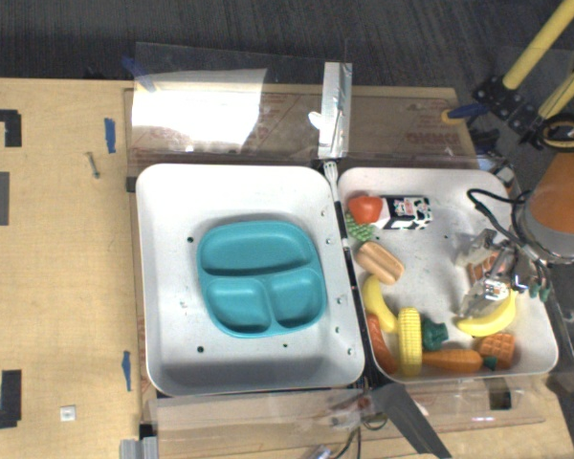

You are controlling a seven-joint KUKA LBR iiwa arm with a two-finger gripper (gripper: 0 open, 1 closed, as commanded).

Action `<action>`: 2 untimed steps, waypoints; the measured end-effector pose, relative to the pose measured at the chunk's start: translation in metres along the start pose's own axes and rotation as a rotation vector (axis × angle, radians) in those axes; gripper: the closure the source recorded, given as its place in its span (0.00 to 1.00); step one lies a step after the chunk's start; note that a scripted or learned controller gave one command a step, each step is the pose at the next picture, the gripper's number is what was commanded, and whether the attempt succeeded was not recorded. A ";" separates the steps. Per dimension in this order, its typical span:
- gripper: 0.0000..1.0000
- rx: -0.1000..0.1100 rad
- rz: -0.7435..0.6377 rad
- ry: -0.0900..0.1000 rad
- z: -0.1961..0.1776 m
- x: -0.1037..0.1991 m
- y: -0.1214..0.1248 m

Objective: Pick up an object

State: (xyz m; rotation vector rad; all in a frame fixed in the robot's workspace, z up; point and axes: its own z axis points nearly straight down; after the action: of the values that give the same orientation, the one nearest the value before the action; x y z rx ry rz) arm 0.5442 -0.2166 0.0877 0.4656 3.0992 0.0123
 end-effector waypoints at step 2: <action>0.00 -0.001 0.088 0.005 0.001 0.003 0.001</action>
State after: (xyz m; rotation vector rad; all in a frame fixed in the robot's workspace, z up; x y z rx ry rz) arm 0.5414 -0.2145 0.0866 0.6020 3.0810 0.0157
